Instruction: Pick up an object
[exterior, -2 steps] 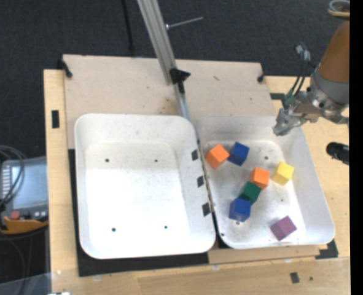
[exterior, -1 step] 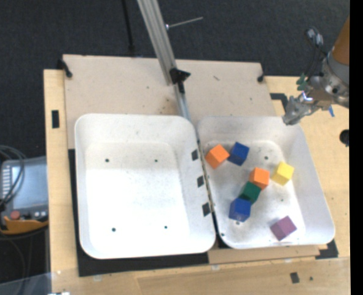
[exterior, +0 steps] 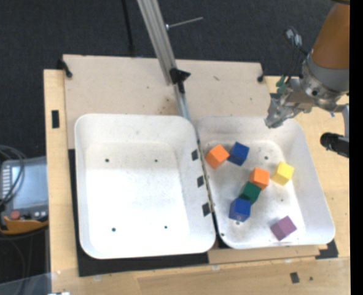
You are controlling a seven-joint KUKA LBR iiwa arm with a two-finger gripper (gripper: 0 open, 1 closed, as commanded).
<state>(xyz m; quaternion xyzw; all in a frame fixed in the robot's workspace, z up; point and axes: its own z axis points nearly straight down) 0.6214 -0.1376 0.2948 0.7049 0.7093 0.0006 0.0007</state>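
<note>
The camera view looked down on the counter (exterior: 55, 165) with its two white bins, and I took the right bin (exterior: 313, 189) as my landmark, since every block lay in it. Nearest its front rim sat a purple cube (exterior: 284, 227). Just behind that, toward the bin's middle, a blue cube (exterior: 240, 209) touched a green cube (exterior: 250, 191), and the green one pressed against an orange cube (exterior: 260, 177). A yellow cube (exterior: 284, 173) sat just beside that orange one, toward the bin's right wall. Farther back, near the bin's left wall, a second orange cube (exterior: 217, 155) sat against a second blue cube (exterior: 239, 153).

Any of these would do for the task. I judged them light, rigid little blocks with flat, smooth faces, not fragile, though perhaps a touch slippery. The sensible hold was across two opposite flat faces. The purple and yellow ones looked easiest, having open space on several sides; the clustered three would crowd a descending finger.

The left bin (exterior: 83, 183) lay beside the landmark bin. Beyond the right bin's far right corner hung the tool (exterior: 279, 112), above the rim and well apart from every cube. It carried nothing that I could see, and I could not tell how far apart its jaws stood.

No brand, label or legible writing showed on the cubes or bins.
</note>
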